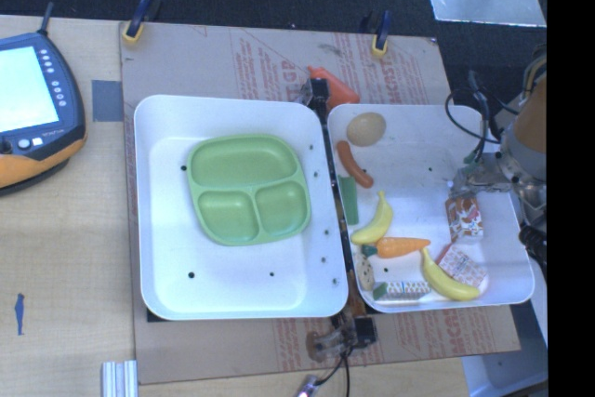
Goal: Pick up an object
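1. Reaching in from the right edge, the arm (532,121) sits low over the right bin (409,130); its hand (483,177) is a dark cluster above the bin's right side. Whether it is wide, narrow or holding anything, I cannot tell from this angle.

2. Right bin contents: a pale egg-shaped item (366,128) at the top, a sausage (353,164) below it, a green stick (348,200) against the left wall, a banana (376,220), a carrot (402,246), a second banana (448,279) near the bottom, a small printed box (402,289) at the bottom edge, and two wrapped packets, one upright (464,217) just below the hand and one flat (463,264) beside the second banana.

3. Left bin (163,200) holds a green divided plate (249,189), well apart from the arm.

4. On the tabletop (56,256), a control pendant (35,112) lies far left. An orange item (335,86) lies outside the bins behind their shared corner.

5. Judgement: the step in hand looks like approach or descent. Nothing is visibly lifted. The upright packet is the likeliest target, being nearest the hand.

6. Next move, as I judge it: centre over that packet, come down straight, close across its narrow width, then lift. Risk: the packet is light and may slide or tip.
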{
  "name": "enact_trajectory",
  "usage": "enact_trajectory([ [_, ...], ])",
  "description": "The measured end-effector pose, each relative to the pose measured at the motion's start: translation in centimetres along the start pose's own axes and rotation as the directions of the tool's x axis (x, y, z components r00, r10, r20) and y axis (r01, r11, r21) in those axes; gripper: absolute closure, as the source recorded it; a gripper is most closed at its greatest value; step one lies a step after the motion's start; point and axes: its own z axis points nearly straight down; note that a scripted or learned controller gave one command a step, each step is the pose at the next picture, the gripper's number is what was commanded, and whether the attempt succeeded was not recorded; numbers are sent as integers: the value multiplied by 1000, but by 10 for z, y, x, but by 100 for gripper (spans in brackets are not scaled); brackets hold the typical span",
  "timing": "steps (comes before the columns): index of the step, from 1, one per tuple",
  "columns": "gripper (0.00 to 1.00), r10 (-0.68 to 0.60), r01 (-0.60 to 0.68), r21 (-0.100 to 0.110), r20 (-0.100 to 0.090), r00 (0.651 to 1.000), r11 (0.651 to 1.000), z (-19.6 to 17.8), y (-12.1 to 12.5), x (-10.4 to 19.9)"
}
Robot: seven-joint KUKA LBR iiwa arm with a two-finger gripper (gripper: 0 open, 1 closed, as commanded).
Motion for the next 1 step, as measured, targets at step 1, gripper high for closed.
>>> enact_trajectory([
  [1, 0, -1, 1, 1, 0, 1000, 1000, 1, 0, 0],
])
